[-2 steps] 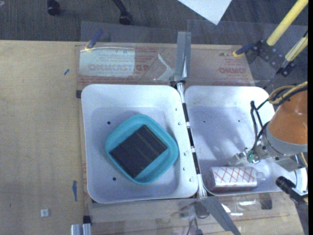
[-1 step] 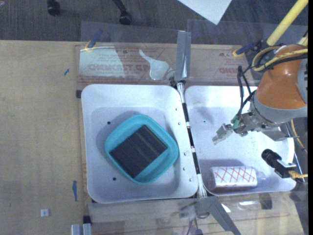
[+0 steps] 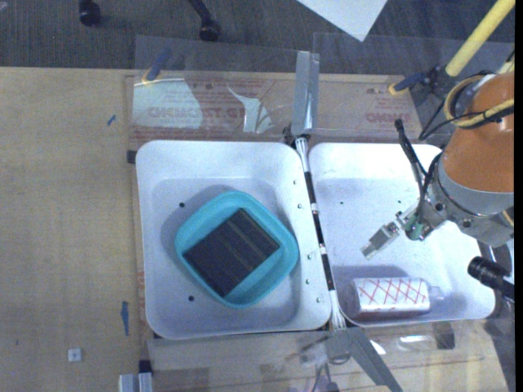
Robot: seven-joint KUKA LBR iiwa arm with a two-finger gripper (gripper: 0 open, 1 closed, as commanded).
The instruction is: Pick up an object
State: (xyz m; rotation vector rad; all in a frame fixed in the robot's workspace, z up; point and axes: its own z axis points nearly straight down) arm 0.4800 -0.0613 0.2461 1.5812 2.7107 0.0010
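In the left bin a teal square dish lies tilted, with a dark ribbed rectangular block resting on it. Along the front wall of the right bin lies a white packet with a red crosshatch pattern. My gripper hangs over the middle of the right bin, above and slightly behind the packet, with nothing visibly held. The grey arm with its orange band comes in from the right.
A metal divider runs between the two bins. Clear plastic sheets and a metal post stand behind the bins. Black cables trail from the wrist. Wooden bench surface spreads to the left.
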